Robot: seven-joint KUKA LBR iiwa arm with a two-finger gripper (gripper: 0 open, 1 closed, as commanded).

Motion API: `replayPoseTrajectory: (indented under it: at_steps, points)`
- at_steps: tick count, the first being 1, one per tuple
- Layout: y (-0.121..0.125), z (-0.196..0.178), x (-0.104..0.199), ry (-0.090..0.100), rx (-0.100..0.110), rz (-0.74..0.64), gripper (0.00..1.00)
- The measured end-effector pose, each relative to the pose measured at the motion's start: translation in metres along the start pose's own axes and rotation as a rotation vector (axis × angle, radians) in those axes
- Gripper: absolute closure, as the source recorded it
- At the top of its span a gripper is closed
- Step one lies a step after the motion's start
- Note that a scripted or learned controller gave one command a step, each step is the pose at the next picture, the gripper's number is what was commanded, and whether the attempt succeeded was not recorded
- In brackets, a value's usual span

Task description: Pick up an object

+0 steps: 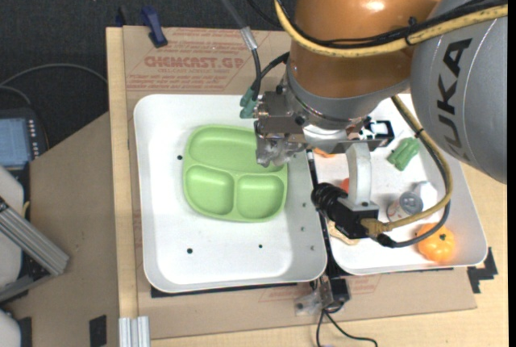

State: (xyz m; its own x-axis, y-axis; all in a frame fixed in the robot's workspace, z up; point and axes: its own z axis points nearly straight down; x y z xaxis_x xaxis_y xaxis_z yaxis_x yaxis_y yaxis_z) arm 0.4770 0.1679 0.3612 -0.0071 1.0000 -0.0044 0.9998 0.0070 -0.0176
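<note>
as the arm reaches in from the right and its orange wrist housing covers much of the scene, this entry lists what lies in reach.

item: tool (274, 150), metal, hanging at the right rim of the green divided plate (234, 173). state: cannot tell whether it is released or clenched, since the wrist housing blocks most of it; nothing is visibly held.

item: green divided plate, three compartments, lying flat in the left bin (161, 200), towards that bin's upper middle. it spreads left and down from the tool; the nearest part is its right edge, directly under the tool or just beside it.

item: right bin (463, 244), holding small things: a green block (405, 152) near its upper right, an orange piece (436, 247) at its lower right, a small grey-and-clear item (409, 201) between them, possibly a cap or bottle. all lie to the right of the tool, across the divide between the bins, well apart from it.

judgement: the plate is the nearest candidate; a grasp likely depends on catching its raised right rim, which runs roughly top to bottom in the view.

item: counter (201, 47), brown board under both bins.
</note>
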Motion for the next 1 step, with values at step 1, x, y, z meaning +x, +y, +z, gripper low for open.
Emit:
replayPoseTrajectory:
  at_steps: [1]
  points:
    - [0.0019,-0.0406,-0.0778,0.004,-0.024,0.014,1.0]
